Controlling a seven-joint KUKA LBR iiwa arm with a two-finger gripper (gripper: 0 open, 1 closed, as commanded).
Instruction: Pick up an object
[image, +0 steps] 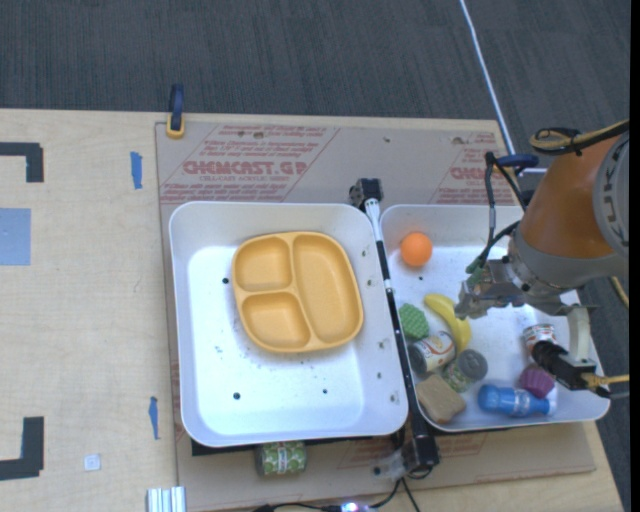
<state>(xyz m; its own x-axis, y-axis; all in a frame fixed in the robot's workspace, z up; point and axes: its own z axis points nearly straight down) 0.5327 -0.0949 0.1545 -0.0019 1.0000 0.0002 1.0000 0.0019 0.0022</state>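
The right bin (450, 222) holds an orange ball (416, 249), a yellow banana (447, 314), a green item (413, 321), a printed can (437, 351), a grey-green can (466, 367), a tan block (441, 398), a blue bottle (511, 401), a purple item (537, 381) and a small red-and-white can (539, 336). My gripper (483, 298) hangs over the middle of this bin, just right of the banana. Its fingers are too small and dark to read, and nothing shows between them.
The left bin (200, 330) carries a yellow three-compartment plate (297, 290). A small green can (282, 458) lies on the bench below the left bin. A black clamp (367, 191) sits between the bins at the top. Cables run along the arm at the right.
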